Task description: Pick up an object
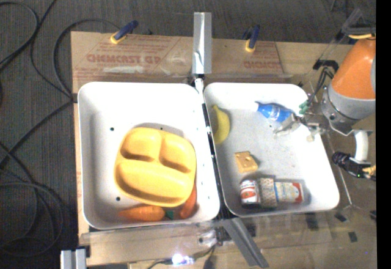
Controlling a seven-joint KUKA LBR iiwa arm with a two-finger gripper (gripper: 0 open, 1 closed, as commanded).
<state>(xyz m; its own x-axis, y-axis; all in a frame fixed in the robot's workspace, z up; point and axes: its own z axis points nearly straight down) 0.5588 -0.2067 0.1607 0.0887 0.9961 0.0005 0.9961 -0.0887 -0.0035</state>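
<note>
In the right bin [317, 200] a small blue object [270, 110] lies toward the far right. My gripper [292, 123] reaches in over the bin's right wall and sits just right of and slightly below the blue object, close to it or touching it. I cannot tell whether anything is held. The same bin holds a yellow banana-shaped piece [220, 125] against the left wall, a tan cracker-like square [245, 161] in the middle, and a red-and-white packet [272, 192] lying near the front.
The left bin [91, 139] holds a large yellow divided tray [157, 164], with an orange carrot [143, 213] and a red piece [190, 203] tucked under its front edge. A metal post [201, 41] stands behind the bins. Cables lie on the floor at left.
</note>
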